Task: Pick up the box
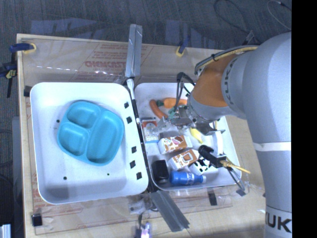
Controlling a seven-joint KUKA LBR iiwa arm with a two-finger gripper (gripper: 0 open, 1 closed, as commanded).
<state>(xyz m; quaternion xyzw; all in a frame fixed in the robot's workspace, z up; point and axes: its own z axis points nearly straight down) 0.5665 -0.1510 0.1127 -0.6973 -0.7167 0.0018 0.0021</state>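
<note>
The blue tray (90, 131) at left looks smooth glossy plastic, as do the white bins (44, 172). Clear shiny film (99, 58) covers the wooden bench (29, 48). The box (173, 144) is printed card. The arm (267, 83) is smooth grey; the floor (99, 4) rough carpet

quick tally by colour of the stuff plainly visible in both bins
blue: 2 (divided plate, bottle)
orange: 2 (carrot-like pieces)
brown-and-white: 2 (boxes)
black: 1 (block)
yellow: 1 (small piece)
total: 8
</note>
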